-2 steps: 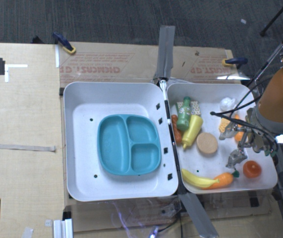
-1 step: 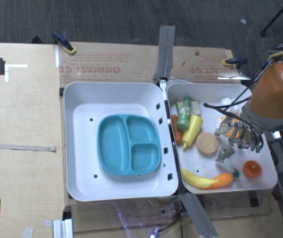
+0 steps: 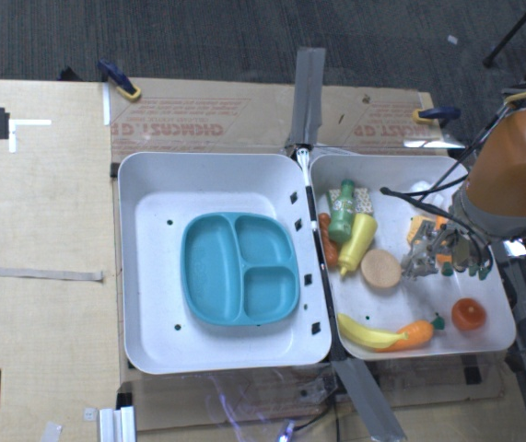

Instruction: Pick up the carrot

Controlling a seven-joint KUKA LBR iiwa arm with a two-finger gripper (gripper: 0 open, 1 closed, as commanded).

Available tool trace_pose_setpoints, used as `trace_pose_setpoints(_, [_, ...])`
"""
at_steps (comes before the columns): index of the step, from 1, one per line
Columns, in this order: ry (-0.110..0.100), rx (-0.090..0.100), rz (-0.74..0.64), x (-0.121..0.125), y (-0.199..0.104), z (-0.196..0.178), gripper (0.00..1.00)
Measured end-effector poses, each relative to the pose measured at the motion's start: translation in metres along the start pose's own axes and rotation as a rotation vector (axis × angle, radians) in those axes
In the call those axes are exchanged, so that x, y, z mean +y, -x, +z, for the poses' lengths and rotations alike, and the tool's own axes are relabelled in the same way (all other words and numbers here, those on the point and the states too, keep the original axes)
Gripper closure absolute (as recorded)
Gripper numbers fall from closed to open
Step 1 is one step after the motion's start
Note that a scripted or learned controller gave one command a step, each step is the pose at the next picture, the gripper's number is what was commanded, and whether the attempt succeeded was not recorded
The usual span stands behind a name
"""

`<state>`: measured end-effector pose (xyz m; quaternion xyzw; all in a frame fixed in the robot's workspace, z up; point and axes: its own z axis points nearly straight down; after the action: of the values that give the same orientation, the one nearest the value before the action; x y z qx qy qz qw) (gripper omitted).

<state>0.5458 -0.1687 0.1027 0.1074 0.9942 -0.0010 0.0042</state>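
Bench carrying two white bins side by side, presumably one as source and one as drop-off. Left bin holding a teal divided plate near its middle. Right bin holding all the toy food, loosely scattered.

Arm reaching in over the right bin's right edge, orange band above the wrist. Gripper low over the bin's middle, just right of a tan round disc. Spread of the fingers: cannot tell, cables and wrist hardware in the way. Nothing visible between them.

Banana along the bin's near edge. Carrot lying flat at the near edge, touching the banana's right end, green top pointing toward a tomato near the near-right corner. Yellow bottle and green bottle against the left wall.

Judgement: carrot not yet grasped; gripper well apart from it, toward the bin's centre. Banana contact likely to complicate a clean pinch.
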Motion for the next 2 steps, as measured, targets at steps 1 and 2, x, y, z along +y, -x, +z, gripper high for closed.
trace_pose_setpoints(1, [-0.001, -0.007, -0.003, 0.001, 0.002, -0.011, 1.00])
trace_pose_setpoints(2, [-0.001, -0.013, -0.006, 0.001, 0.005, -0.021, 1.00])
